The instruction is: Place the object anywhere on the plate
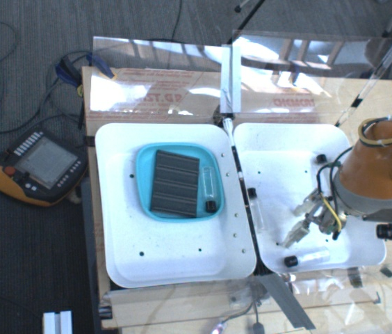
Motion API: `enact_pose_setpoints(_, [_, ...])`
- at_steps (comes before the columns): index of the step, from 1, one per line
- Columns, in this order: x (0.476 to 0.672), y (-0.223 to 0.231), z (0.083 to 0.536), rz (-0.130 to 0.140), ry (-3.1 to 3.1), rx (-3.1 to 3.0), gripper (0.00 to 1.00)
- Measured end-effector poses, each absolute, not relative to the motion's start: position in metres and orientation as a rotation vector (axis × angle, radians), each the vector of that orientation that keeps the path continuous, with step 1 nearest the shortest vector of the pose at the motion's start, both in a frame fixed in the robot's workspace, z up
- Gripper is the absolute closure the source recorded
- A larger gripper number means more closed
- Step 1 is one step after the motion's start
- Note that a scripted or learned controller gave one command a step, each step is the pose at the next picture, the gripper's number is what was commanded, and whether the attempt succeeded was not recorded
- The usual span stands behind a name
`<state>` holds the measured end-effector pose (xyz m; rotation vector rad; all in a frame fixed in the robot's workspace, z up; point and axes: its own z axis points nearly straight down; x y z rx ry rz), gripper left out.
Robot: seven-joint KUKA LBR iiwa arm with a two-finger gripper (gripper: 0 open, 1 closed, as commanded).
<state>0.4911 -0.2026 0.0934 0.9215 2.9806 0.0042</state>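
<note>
A dark carpeted floor surrounds the bench, with a teach pendant (39, 168) lying off to the left and a clear panel standing behind the two white bins. In the left bin (123, 252) we see a teal plate (144, 160) already carrying a dark ribbed block (175, 184) and a small clear tube with a black cap (209, 186) along its right side. In the right bin (363, 255) lies what we take to be the object of the task, a clear marker-like tube (308, 257) with a black cap at its left end, resting flat near the bin's front edge. The gripper (295, 234) hangs just above and beside it, fingers pointing down to the left; we cannot tell from here whether the claw is spread or closed, and nothing shows between its tips. We judge the tube to be light, rigid and smooth, so it will likely roll or squirt sideways if pinched off-centre. The best hold would be across its middle, jaws set square to its long axis, closing gently. A second slim clear piece (254, 206) lies by the left wall of the right bin, well apart. The plate's free rim on the left offers room for a landing.
</note>
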Motion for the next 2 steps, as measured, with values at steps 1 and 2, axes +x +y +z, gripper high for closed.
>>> enact_pose_setpoints(1, [0.491, -0.16, 0.094, -0.004, 2.99, 0.875, 0.0])
enact_pose_setpoints(2, [0.488, -0.224, 0.095, -0.003, 3.09, 0.471, 0.0])
